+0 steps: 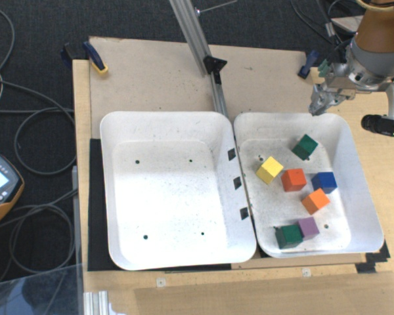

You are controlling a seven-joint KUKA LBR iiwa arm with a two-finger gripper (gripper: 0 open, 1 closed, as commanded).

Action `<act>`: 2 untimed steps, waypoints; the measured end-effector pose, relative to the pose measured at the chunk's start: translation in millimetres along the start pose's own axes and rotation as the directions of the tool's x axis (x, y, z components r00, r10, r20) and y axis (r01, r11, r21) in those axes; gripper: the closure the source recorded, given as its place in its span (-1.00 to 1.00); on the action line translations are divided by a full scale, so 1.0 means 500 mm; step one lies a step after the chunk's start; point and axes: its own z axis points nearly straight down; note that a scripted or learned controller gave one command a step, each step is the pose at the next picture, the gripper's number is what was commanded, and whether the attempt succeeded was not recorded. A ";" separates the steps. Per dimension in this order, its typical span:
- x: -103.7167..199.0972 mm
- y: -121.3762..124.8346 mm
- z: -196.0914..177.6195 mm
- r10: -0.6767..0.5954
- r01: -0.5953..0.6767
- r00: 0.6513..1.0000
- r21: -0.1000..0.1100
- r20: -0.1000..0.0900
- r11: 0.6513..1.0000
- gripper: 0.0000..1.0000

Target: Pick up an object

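The right bin (354, 176) holds several small blocks. A dark green cube (305, 146) lies at its back, a yellow one (270, 169) to the left, a red one (293, 179) in the middle. A blue cube (324, 181) and an orange cube (315, 201) sit further right. At the front lie a purple block (308, 227) and a second green block (289, 235), touching. My gripper (320, 104) hangs above the bin's back rim, behind the dark green cube, with nothing visible in it.
The left bin (118, 176) sits beside the right one, sharing a middle wall. A slanted metal bar (197, 38) crosses the bench behind the bins. Blue clamps (95, 56) hold the bench's back corners. Cables lie on the floor to the left.
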 end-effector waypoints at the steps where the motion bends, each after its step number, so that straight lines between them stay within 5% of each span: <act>1: 0.000 0.002 -0.011 0.000 0.000 1.000 0.006 -0.001 1.000 1.00; 2: 0.103 -0.019 -0.021 -0.004 0.004 1.000 0.010 -0.005 1.000 1.00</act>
